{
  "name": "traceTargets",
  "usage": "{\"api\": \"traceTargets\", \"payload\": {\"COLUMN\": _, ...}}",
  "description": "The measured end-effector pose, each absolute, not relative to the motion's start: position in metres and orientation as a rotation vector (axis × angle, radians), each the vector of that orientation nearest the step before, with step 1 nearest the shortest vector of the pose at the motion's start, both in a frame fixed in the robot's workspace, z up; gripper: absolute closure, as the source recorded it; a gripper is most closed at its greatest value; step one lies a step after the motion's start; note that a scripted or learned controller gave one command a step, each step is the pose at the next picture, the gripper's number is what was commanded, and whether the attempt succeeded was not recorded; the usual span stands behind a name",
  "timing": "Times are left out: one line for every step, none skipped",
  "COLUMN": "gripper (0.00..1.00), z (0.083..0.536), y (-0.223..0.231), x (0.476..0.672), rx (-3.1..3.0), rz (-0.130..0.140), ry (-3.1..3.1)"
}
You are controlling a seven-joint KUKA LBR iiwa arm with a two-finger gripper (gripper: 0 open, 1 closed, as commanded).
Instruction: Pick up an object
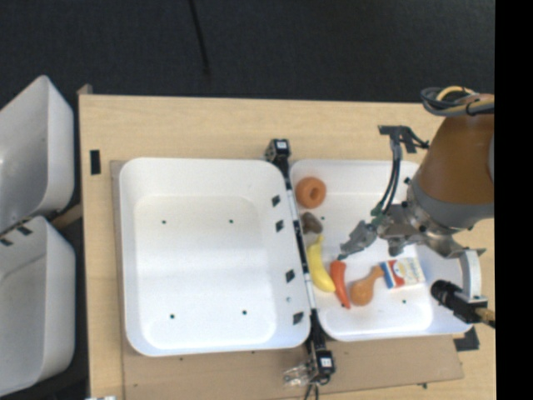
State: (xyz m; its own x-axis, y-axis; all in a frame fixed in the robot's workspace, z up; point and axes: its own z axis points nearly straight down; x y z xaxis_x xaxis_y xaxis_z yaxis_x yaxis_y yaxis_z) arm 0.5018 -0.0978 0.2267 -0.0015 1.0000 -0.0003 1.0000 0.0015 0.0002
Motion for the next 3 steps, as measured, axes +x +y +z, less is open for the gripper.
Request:
{"api": "traceTargets", "payload": {"gripper": 0.0, "z": 0.14, "y": -0.101, "x": 0.487, "rx": 2.228, "rz": -0.009, "ry": 2.225}}
{"api": "traceTargets", "payload": {"gripper": 0.0, "z": 0.105, "y": -0.122, "x": 0.514, "rx": 2.219, "rz": 0.001, "ry": 2.216}}
{"api": "traceTargets", "payload": {"gripper": 1.0, "z": 0.115, "y": -0.121, "x": 0.513, "rx": 2.229, "rz": 0.001, "ry": 2.211}}
